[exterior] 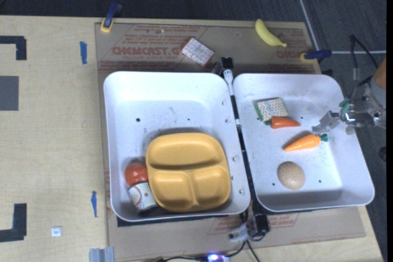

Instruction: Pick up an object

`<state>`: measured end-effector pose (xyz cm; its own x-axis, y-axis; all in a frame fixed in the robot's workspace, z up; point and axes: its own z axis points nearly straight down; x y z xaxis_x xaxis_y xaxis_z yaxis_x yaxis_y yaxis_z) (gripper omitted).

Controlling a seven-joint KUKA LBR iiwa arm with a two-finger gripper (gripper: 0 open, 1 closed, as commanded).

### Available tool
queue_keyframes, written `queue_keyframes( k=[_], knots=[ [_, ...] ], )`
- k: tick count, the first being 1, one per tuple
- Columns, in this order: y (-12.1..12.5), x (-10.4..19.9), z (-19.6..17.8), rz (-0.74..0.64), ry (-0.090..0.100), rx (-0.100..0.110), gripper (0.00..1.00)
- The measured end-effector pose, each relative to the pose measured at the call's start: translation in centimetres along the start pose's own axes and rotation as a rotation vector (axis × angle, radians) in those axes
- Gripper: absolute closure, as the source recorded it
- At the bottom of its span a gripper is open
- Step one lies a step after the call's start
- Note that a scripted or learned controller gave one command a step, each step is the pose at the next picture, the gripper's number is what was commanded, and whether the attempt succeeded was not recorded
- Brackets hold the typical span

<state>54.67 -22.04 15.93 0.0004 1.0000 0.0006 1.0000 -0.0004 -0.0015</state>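
Note:
The right bin (pixel 353 190) holds an orange carrot (pixel 303 143) with a green tip, a smaller red-orange carrot (pixel 285 123), a green-and-white patterned packet (pixel 271 108) and a beige round potato-like ball (pixel 291 174). My gripper (pixel 328 122) hangs at the right bin's right side, just right of the orange carrot's green end. The view shows nothing between its fingers. The left bin (pixel 123 101) carries a yellow divided tray (pixel 187 170) and a red-and-white can (pixel 139 186) at its front left.
A yellow banana (pixel 269 34) and a small patterned card (pixel 197 51) lie on the cardboard behind the bins. Blue clamps (pixel 110 15) hold the board at the back corners. A thin cable crosses the floor at the upper right.

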Motion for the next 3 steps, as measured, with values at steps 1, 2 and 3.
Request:
queue_keyframes(
  k=[1,2,3],
  knots=[
    [0.3,3.1,7.3,-0.002,-0.001,-0.005,0.0],
    [-5.3,7.0,7.4,0.0,0.0,-0.002,0.0],
    [-5.2,7.0,6.4,0.001,-0.002,-0.008,1.0]
  ],
)
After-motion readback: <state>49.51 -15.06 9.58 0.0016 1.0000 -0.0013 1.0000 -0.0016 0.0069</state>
